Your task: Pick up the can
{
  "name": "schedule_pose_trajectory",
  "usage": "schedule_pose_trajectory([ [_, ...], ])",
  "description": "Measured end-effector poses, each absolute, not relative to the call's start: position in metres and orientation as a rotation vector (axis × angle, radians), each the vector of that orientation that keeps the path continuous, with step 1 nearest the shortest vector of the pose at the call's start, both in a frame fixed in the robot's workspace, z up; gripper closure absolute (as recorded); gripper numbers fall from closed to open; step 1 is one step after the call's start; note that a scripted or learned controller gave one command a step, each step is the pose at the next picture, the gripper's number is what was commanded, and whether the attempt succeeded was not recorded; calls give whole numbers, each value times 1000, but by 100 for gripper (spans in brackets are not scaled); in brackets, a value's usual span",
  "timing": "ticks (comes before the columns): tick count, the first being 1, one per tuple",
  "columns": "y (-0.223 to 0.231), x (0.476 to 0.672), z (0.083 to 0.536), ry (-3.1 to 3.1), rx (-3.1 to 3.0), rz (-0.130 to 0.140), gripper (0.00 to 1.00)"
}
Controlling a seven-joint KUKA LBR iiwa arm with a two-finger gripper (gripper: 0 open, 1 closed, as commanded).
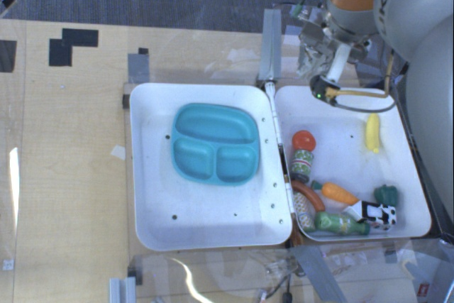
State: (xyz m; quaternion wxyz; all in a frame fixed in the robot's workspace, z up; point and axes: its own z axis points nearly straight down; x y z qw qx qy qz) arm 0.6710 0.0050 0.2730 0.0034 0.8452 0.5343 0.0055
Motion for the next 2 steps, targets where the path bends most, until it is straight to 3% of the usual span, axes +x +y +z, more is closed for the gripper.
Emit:
schedule_pose_trajectory([
  [1, 33, 617, 185, 1433, 2796, 4, 100],
  [2, 67, 643, 241, 1412, 2806, 8, 100],
])
